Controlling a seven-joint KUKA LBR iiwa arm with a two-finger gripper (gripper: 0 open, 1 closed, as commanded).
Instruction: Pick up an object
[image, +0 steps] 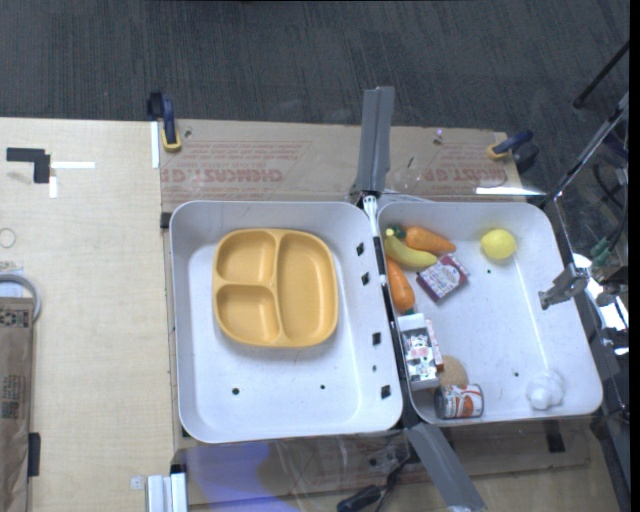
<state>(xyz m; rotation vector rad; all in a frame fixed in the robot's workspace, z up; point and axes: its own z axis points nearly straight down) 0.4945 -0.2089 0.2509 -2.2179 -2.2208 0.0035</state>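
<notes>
Camera view shows the gripper as a small grey metal piece at the right wall of the right bin. It is low over the bare white floor and holds nothing. Whether it is open or closed I cannot tell.

The objects to pick lie all to the left of the gripper, apart from it. Nearest, up and to the left, is a round yellow lemon with a dull skin. Below the gripper, in the near corner of the bin, lies a white crumpled lump. Further left is a purple packet, flat and shiny, with a white label too small to read. Above it lie an orange carrot and a curved yellow banana, touching each other. A second orange carrot lies along the far left wall. Below it are a white printed box, a round brown piece and a small can on its side with a red and white label; the print cannot be read.

Beyond the divider, the left bin bears a smooth yellow plate with three compartments and rounded corners. Behind both bins lies brown cardboard with red letters, upside down and unclear.
</notes>
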